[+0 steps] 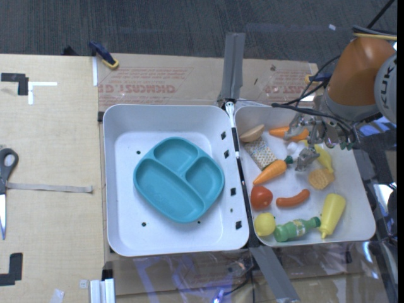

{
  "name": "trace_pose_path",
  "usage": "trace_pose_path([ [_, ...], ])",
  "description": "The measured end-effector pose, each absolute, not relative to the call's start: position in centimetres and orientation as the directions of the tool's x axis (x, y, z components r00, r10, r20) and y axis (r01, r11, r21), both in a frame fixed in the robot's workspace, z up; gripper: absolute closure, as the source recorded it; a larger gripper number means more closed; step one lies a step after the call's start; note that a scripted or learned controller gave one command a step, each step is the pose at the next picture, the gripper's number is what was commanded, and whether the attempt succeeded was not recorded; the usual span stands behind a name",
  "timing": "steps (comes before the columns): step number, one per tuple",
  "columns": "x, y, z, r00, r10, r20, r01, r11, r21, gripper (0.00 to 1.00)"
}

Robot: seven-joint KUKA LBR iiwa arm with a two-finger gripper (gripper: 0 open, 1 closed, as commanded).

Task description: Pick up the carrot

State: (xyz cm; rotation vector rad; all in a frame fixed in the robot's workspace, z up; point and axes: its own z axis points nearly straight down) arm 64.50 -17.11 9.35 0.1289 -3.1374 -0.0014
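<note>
The carrot (271, 171) lies tilted in the right bin (366, 232), just right of the divider, with a tomato (261, 197) at its 7 o'clock and a sausage (293, 199) at its 5 o'clock. The gripper (307, 151) hangs at the carrot's 2 o'clock, near its green end — apart from it.

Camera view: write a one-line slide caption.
End effector over the right bin, beside the carrot; blue tray in the left bin.

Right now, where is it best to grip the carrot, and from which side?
Likely grip the carrot across its thick middle, the claw coming from above. It lies flat and slanted, green end up-right toward the claw, narrow tip down-left near the tomato, with bare floor along both long sides.
</note>
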Motion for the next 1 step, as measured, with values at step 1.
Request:
trace_pose_path([
  [1, 64.89, -17.09, 10.64, -0.996, -0.084, -0.013, -0.084, 0.996, -0.004, 1.00],
])
